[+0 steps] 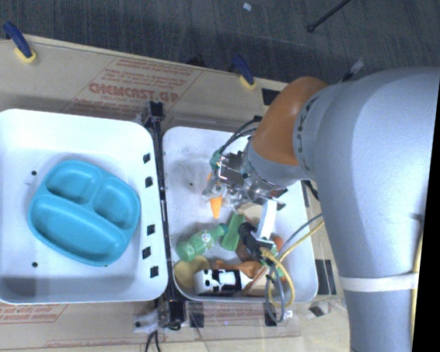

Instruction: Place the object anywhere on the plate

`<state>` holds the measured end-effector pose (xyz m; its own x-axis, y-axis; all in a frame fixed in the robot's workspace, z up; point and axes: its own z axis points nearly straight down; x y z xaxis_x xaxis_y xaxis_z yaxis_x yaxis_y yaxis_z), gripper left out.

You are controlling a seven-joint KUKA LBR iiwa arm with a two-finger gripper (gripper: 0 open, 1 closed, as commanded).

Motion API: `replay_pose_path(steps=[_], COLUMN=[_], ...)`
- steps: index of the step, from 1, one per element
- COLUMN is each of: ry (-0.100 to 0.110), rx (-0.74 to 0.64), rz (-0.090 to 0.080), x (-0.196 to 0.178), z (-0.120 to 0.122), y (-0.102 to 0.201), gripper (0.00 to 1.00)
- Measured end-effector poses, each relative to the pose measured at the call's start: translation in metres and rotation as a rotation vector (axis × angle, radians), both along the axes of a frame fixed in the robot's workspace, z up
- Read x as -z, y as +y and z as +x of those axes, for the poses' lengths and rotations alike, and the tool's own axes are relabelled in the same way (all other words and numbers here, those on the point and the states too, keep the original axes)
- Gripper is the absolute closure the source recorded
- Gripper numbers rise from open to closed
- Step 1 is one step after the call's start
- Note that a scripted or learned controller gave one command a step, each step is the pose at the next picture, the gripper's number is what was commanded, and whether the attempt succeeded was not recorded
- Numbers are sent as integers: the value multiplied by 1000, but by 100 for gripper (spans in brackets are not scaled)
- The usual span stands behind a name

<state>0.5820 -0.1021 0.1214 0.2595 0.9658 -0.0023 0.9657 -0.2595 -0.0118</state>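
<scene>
A light-blue divided plate (83,212) lies in the left white bin (22,123), with nothing on it. My gripper (225,187) hangs low over the upper middle of the right bin (185,153), under the grey wrist with its orange band. A small orange piece (215,205) sits right at the gripper's lower tip; the view does not show whether it is gripped or just lying there. The arm hides the bin's right side.
Several toys are piled at the front of the right bin: green pieces (197,245), a black-and-white object (221,281) and a tan one. Cables (275,283) loop over that corner. A black divider (154,203) separates the bins. Blue clamps (19,41) hold the board's far edge.
</scene>
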Motion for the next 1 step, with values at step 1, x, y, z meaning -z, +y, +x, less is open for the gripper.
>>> replay_pose_path(steps=[1], ry=[-4], rx=[292], rz=[-1], x=[-71], z=[37], y=[119], gripper=[100])
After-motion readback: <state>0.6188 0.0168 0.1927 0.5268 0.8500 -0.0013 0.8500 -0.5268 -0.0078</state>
